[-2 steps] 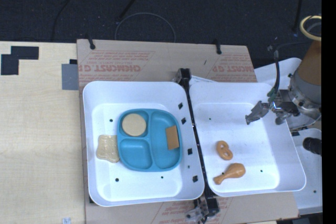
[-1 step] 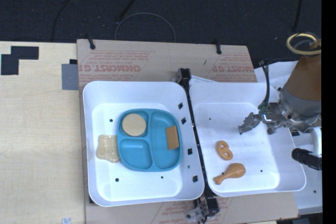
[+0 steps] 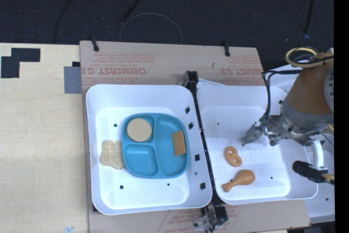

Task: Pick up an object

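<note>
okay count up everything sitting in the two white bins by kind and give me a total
Blue divided tray: 1
Round cracker: 1
Brown slice: 1
Pale toast piece: 1
Pretzel: 1
Drumstick: 1
Total: 6

Both white bins, the left bin (image 3: 103,112) and the right bin (image 3: 240,101), are looking like smooth, slightly glossy plastic. The blue divided tray (image 3: 146,160) is showing a smooth, matt plastic face. The pretzel (image 3: 233,156) and drumstick (image 3: 240,179) are appearing as smooth moulded plastic. The cardboard sheet (image 3: 163,63) beneath is looking matt and papery, while the bench (image 3: 38,139) is showing pale wood grain.
</note>
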{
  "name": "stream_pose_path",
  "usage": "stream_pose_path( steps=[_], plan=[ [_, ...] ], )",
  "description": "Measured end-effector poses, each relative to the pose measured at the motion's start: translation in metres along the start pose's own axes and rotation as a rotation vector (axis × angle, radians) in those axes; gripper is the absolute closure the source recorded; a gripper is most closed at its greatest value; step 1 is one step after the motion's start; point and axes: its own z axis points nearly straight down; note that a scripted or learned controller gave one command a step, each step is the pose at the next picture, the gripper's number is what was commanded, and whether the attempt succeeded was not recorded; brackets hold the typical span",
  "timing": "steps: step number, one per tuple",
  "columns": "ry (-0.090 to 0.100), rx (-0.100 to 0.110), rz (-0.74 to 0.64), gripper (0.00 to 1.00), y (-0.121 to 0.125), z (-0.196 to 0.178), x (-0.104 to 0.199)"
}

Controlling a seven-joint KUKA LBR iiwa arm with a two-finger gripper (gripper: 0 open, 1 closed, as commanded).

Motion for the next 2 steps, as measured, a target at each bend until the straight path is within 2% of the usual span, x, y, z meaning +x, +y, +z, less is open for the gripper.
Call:
stream_pose_path(
  steps=[1,2],
  plan=[
    [-0.001,-0.005,0.001,0.0,0.0,0.035,0.001],
    [-0.002,-0.007,0.004,1.0,0.001,0.022,0.0]
  ],
)
